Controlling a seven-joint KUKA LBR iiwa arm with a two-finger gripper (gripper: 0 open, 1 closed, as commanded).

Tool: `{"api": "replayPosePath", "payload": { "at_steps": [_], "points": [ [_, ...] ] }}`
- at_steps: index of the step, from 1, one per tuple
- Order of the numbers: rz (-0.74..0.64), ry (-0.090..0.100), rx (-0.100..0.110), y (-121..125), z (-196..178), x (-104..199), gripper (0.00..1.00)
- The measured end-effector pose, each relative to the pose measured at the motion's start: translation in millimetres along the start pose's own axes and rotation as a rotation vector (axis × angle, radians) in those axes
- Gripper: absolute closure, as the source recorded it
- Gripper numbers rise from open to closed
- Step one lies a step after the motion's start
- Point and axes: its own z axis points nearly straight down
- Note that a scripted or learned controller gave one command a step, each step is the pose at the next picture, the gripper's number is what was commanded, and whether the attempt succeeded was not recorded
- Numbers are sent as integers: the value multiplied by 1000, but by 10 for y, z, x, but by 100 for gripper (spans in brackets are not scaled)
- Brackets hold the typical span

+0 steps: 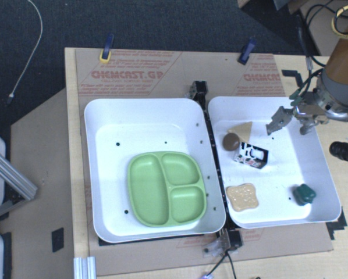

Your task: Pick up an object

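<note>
At the near edge of the bench, cables and a clamp (229, 240) sit below the seam where the two white bins meet. The left bin (104, 127) holds a pale green divided plate (166, 188) with three compartments, lying flat toward the bin's near side. In the right bin (319, 167), nearest the camera, a tan slice of toast-shaped toy (242, 196) lies flat close to the inner wall, and a small dark teal object (304, 195) rests well apart from it by the outer near corner. Farther in, a black-and-white printed packet (252, 155) lies tilted near the bin's middle, just beside a round brown piece (231, 140); a beige wedge (242, 129) lies just behind that, touching or nearly touching it. Above the far right part of this bin hangs the gripper (290, 124), its two grey fingers (277, 122) spread apart with nothing between them, clear of all the objects and nearest the beige wedge and the packet. The grey arm (337, 89) with its orange band (344, 63) enters from the right. Beyond the bins, the brown board (162, 68) carries a yellow-and-blue clamp (106, 50) and a blue clamp (247, 51) along its far edge.
</note>
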Motion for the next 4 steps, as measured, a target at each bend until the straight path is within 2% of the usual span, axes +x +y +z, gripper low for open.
{"api": "replayPosePath", "payload": {
  "at_steps": [1, 2, 3, 4],
  "points": [
    [-3, -2, -13, 24, -71, 3, 0],
    [-2, 0, -8, -38, 383, 34, 0],
    [-2, -1, -11, -108, 880, 104, 0],
    [-4, 6, -17, 3, 1395, 88, 0]
  ]
}}
